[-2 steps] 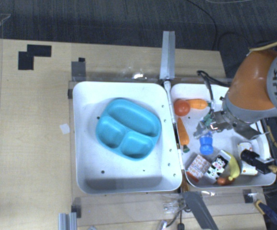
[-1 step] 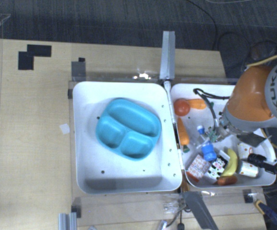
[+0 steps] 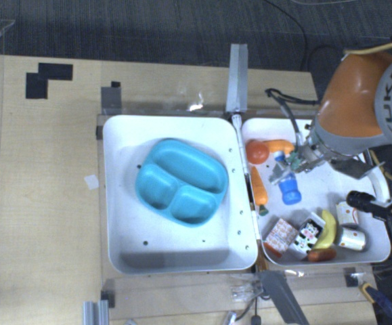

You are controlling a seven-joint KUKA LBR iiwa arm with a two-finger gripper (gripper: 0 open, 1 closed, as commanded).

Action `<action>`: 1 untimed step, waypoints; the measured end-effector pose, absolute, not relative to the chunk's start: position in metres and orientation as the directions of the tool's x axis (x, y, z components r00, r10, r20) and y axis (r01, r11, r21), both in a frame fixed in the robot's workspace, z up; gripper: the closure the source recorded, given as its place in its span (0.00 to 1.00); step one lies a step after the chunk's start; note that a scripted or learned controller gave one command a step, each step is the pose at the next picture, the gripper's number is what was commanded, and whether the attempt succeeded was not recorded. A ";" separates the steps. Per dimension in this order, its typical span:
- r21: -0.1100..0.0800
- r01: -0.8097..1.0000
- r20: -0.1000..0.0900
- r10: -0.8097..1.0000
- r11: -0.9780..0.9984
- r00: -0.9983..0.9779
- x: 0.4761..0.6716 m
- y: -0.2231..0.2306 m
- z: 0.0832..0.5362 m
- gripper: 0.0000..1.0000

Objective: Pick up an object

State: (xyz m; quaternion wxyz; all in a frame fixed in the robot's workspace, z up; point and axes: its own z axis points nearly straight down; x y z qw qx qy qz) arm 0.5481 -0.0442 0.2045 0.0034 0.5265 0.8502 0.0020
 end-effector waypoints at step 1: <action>0.004 0.892 -0.002 0.892 0.452 -0.452 0.525 -0.019 0.200 1.00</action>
